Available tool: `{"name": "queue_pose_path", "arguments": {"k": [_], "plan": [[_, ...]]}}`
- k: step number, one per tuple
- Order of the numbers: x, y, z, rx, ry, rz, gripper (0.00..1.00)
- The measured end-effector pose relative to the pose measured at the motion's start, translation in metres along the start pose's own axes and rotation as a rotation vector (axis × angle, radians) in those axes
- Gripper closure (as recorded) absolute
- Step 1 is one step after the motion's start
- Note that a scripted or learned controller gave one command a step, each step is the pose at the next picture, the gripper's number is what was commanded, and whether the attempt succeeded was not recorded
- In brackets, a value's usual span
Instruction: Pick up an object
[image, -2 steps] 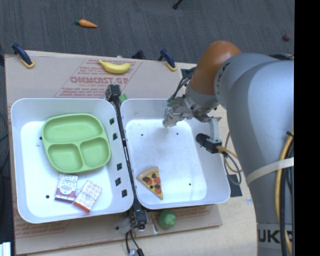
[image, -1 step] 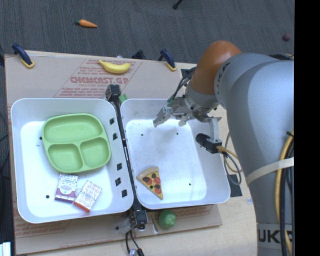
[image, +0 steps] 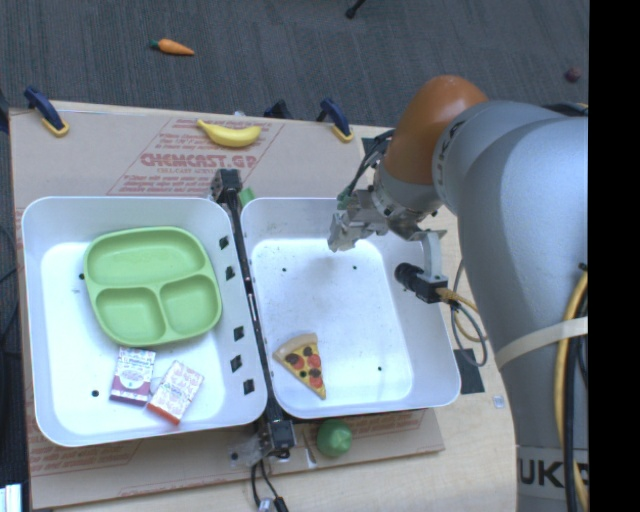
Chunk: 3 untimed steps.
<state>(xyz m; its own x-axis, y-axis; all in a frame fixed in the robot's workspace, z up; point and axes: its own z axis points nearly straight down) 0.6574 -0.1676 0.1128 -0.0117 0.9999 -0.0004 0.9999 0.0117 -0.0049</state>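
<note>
While gripper (image: 343, 240) hangs at bin's far edge, grip unreadable; pizza slice (image: 302, 364) well apart, nearer camera

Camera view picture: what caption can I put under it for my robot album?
Gripper hovers at the right bin's far edge; pizza slice lies near the front.

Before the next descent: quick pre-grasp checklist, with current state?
1. Target in reach: pizza slice lies flat in the right bin - ok.
2. Gripper over target: it sits at the bin's far edge, away from the slice - not ok.
3. Space around slice: nothing touching it, though it is near the front-left wall - ok.
4. Finger state: cannot tell.
5. Gripper free of load: nothing seen between fingers, partly hidden - cannot tell.
6. Left bin items, green plate and two packets, clear of path - ok.
</note>
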Motion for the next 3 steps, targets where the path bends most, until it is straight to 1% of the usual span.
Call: {"name": "queue_pose_path", "arguments": {"k": [1, 2, 3], "plan": [[0.0, 0.0, 0.0, 0.0, 0.0, 0.0, 0.0], [0.036, 0.0, 0.021, -0.001, 0.0, 0.005, 0.0], [0.036, 0.0, 0.01, 0.0, 0.0, 0.002, 1.0]]}}
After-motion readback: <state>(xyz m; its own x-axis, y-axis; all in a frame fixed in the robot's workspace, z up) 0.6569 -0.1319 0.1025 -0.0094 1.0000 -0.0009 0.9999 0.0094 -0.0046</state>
